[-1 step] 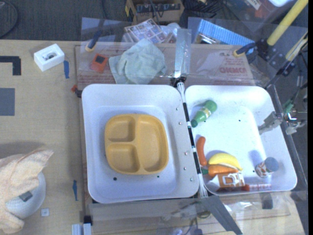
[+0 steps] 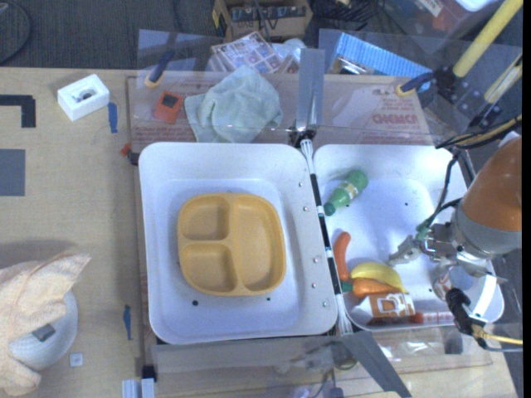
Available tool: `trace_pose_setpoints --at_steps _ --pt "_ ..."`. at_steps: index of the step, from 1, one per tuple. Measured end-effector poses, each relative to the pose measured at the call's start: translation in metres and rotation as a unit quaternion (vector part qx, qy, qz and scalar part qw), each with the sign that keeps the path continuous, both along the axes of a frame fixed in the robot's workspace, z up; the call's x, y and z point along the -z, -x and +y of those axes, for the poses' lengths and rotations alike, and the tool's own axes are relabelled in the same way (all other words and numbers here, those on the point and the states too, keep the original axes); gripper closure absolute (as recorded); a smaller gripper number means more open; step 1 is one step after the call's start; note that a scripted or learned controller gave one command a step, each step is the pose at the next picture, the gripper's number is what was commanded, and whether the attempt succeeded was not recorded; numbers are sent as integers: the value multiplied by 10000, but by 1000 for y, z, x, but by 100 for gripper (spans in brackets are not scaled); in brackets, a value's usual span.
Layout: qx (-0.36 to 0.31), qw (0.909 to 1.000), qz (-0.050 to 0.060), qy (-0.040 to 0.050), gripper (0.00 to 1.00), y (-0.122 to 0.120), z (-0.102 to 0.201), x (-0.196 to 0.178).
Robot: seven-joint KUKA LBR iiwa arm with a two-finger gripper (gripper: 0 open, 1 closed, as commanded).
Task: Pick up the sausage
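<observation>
My tool state I cannot tell; sausage looks light, smooth, maybe slippery, so I'd pinch it mid-length across its width.

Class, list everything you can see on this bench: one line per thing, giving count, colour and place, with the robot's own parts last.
Bins: two, white, side by side.
Plate: one, yellow, three compartments, in left bin.
Bottle: one, green, upper right bin.
Sausage: one, orange-red, left edge of right bin.
Banana: one, yellow, lower right bin.
Carton: one, orange and white, bottom of right bin.
Cloth: one, pale green, behind left bin.
Box: one, white, far left.
Arm: one, grey with orange band, right.
Gripper: one, over right bin, apart from the sausage.
</observation>
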State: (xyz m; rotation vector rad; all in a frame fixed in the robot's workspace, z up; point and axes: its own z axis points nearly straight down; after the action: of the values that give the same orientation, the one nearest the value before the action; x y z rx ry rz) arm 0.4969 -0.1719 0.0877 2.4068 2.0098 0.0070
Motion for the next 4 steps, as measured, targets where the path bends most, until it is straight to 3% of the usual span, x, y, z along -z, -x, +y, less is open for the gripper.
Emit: trace_pose_setpoints --at_steps 1,2,3,4 --pt "-1120 9937 -20 11 0 -54 56 -1" --pt "440 9990 32 -5 0 -105 107 -97" --pt "-790 9969 42 -10 0 -87 65 -1" --pt "-1035 9946 3 2 0 -65 75 -1"
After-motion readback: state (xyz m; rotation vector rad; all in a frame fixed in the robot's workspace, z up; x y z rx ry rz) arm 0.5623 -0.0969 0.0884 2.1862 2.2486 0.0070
